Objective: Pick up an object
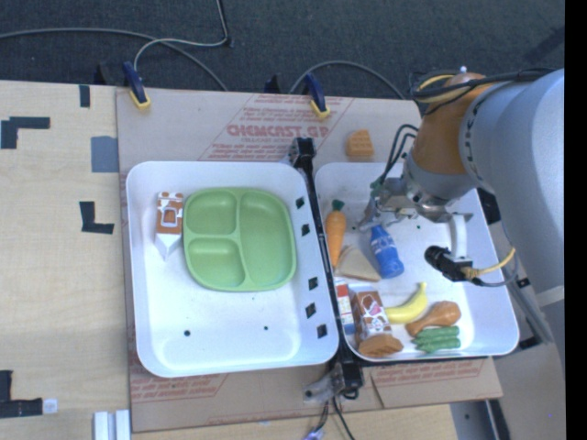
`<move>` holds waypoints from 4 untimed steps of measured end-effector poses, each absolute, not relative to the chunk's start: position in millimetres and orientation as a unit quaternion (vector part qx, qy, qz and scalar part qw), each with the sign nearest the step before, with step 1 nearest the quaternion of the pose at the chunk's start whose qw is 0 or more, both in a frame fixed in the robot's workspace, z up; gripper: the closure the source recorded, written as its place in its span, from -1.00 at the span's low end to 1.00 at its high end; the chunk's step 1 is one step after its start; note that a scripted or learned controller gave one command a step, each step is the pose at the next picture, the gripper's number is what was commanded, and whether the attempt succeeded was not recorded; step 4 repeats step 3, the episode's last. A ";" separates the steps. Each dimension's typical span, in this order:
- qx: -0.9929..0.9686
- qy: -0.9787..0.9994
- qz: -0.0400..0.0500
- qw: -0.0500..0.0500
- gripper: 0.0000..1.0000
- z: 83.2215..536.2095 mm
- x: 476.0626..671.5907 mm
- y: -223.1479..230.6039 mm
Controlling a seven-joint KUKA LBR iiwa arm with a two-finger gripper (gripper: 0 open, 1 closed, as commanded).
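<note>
We count two white bins: the left bin (147,273) holds one green tray (240,238) and one carton (169,220); the right bin (491,324) holds one carrot (336,233), blue bottle (385,250), banana (406,304), drumstick (435,316). The arm (449,145) reaches in from the right, wrist bent down; its tool (383,211) sits just above the bottle, grip state indiscernible. An orange block (359,143) lies on the tabletop (55,246).

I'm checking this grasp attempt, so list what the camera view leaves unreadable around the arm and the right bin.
- Gripper: too small and dark against the arm to tell whether it is open or shut, or whether it touches the blue bottle.
- Right bin: its far right part is covered by the arm.
- Carton: print too small to read.
</note>
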State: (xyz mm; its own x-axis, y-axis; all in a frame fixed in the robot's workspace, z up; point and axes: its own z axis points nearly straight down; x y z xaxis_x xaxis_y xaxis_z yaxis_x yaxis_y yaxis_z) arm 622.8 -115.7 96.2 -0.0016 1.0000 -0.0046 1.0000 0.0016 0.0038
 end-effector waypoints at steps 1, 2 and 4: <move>0.706 0.708 0.000 0.000 1.00 184.8 596.7 -66.8; 0.706 0.708 0.000 -0.001 1.00 183.9 621.6 -15.1; 0.706 0.708 0.000 -0.001 1.00 198.3 612.9 9.8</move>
